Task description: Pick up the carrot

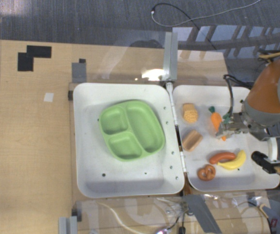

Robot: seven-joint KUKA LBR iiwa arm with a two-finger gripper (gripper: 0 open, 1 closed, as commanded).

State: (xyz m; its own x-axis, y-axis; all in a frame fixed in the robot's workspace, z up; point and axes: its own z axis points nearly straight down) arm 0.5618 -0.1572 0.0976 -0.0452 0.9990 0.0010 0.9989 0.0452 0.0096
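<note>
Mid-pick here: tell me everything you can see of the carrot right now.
The carrot is a small orange toy, plastic-looking, with a green leafy top at its upper end. It lies roughly lengthwise on the floor of the right bin, in its upper middle, right of the corn cob. The gripper is against its right side; whether it grips the carrot is unclear.

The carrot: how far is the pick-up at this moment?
Done: the gripper has reached the right bin and sits against the carrot. In hand: closing on it; I cannot tell if it is gripped. Left: lifting, since the carrot seems to lie on the bin floor.
</note>
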